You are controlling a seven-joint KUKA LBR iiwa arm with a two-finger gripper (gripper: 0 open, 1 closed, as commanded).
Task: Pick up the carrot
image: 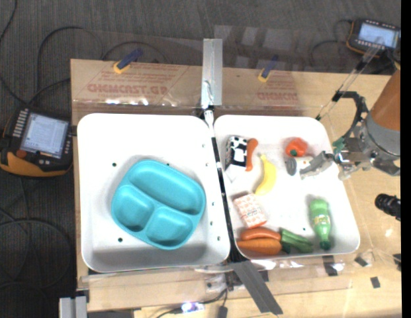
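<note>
What I take for the carrot (296,147) is a short orange piece with a green top, lying in the right bin (337,197) near its back wall. My gripper (316,165) reaches in from the right and sits low over the bin, just right of and slightly nearer than the carrot. Nothing shows in its grasp. A small grey piece (291,167) lies directly in front of the carrot, between it and the gripper.
The right bin also holds a slim orange-red piece (251,153) beside a black-and-white toy (237,152), a banana (265,175), a small box (249,210), a hot dog (259,241), a cucumber (296,240) and a green bottle (319,221). A blue divided plate (159,203) fills the left bin.
</note>
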